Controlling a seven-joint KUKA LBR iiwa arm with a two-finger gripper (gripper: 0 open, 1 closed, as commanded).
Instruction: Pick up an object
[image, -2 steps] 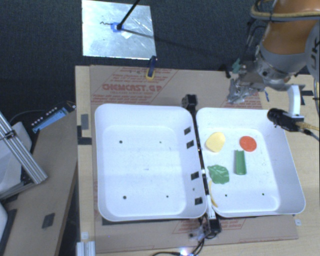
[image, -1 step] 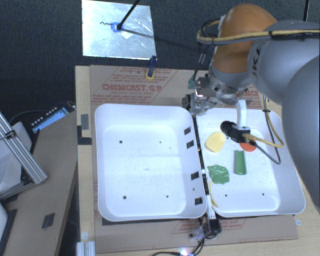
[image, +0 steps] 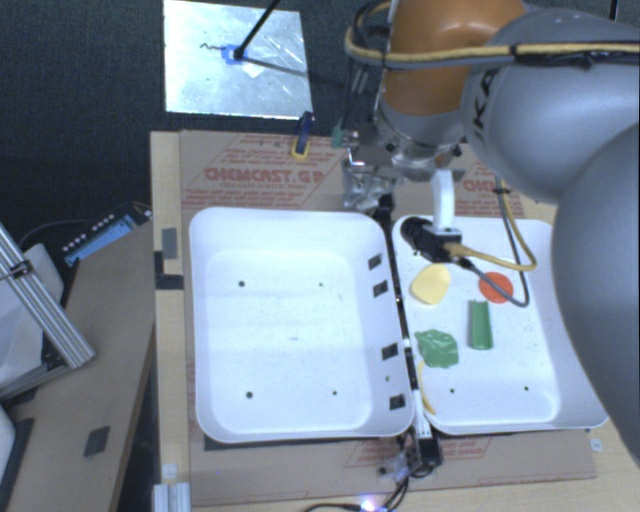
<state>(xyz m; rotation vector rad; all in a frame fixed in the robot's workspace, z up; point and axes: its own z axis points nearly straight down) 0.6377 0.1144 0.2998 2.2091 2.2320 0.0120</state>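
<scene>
Right bin (image: 530, 400): green lump (image: 437, 347) nearest, green bar (image: 481, 325) just beside it, then yellow piece (image: 432, 284) and orange disc (image: 495, 287) farther back. Claw (image: 365, 190) at the bins' far edge, over the divider; cannot tell its opening.

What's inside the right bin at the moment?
In the right bin lie a yellow piece, an orange-red disc, a green stick and a crumpled green piece. The arm covers its far right part, so anything there is hidden.
</scene>
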